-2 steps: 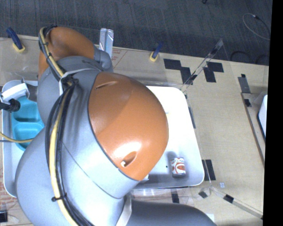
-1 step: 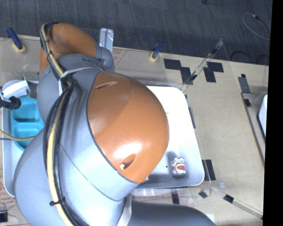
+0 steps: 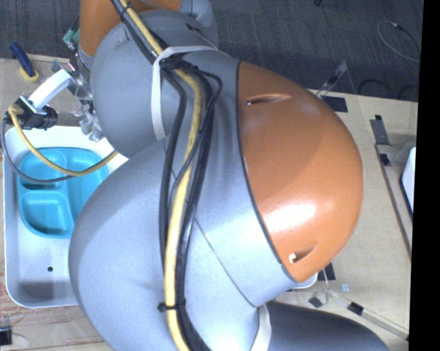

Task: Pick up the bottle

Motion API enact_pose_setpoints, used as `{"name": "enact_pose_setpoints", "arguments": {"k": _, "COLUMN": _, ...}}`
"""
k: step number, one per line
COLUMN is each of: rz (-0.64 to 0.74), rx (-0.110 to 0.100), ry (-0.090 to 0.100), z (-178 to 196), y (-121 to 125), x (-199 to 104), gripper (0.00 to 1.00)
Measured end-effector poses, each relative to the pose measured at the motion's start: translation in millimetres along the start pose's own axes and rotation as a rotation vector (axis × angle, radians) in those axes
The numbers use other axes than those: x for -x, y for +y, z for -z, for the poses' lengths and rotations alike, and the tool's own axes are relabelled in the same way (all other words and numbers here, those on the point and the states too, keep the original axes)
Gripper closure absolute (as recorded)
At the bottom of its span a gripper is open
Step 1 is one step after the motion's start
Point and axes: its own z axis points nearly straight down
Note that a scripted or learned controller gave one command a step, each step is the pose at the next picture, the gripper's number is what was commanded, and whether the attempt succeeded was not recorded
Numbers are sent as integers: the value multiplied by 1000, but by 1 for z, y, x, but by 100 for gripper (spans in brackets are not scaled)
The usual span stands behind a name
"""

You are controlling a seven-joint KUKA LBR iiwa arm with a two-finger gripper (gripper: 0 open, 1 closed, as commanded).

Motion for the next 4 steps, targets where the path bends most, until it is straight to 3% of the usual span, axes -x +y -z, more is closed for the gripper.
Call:
{"name": "enact_pose_setpoints", "arguments": {"k": 1, "rz": -47, "rx": 0, "ry": -3, "z": -128, "y": -5, "x": 9, "gripper": 100}}
{"name": "enact_pose_setpoints", "arguments": {"k": 2, "rz": -48, "rx": 0, "ry": -3, "z": -128, "y": -5, "x": 9, "gripper": 0}}
{"name": "enact_pose_setpoints", "arguments": {"k": 3, "rz": -218, "rx": 0, "ry": 15, "z": -161, "y": 3, "x": -7, "gripper": 0}}
{"name": "enact_pose_setpoints", "arguments": {"k": 4, "rz": -213, "rx": 3, "ry": 21, "z": -148, "y": 3, "x": -9, "gripper": 100}}
